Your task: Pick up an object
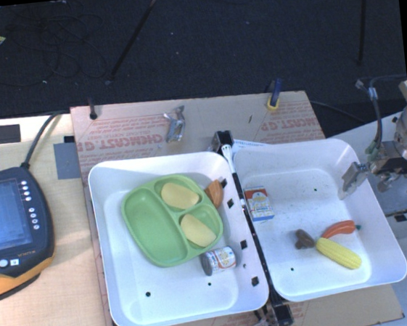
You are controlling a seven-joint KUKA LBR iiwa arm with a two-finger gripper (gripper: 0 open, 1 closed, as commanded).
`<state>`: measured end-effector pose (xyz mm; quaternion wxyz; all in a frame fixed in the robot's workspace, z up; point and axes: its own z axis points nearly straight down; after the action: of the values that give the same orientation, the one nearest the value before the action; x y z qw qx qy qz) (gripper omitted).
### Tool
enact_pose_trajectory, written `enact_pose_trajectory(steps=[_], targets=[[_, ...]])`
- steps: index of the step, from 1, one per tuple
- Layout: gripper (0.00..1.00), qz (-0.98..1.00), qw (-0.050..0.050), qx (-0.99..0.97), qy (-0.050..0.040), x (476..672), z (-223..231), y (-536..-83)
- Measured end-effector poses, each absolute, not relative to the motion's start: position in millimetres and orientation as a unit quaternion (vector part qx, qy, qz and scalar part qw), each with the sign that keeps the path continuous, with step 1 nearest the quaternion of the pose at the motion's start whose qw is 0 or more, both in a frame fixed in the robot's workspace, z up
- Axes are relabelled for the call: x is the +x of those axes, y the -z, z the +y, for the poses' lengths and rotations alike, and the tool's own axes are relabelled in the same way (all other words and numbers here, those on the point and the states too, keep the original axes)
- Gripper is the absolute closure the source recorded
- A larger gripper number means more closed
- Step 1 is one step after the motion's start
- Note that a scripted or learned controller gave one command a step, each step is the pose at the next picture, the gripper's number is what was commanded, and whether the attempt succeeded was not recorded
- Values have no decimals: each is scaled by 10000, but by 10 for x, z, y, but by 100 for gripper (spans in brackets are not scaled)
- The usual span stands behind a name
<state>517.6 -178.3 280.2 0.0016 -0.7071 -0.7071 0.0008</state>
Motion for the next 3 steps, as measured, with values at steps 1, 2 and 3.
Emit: enact_pose_trajectory(steps=[1, 2, 3], targets=[[0, -7067, 68, -7075, -35, 4981, -1902, -1628], [0, -7071, -4, -7071, 2, 4871, -1899, -995], [100, -7040, 18, -7102, -4, 4859, -1907, -1074]])
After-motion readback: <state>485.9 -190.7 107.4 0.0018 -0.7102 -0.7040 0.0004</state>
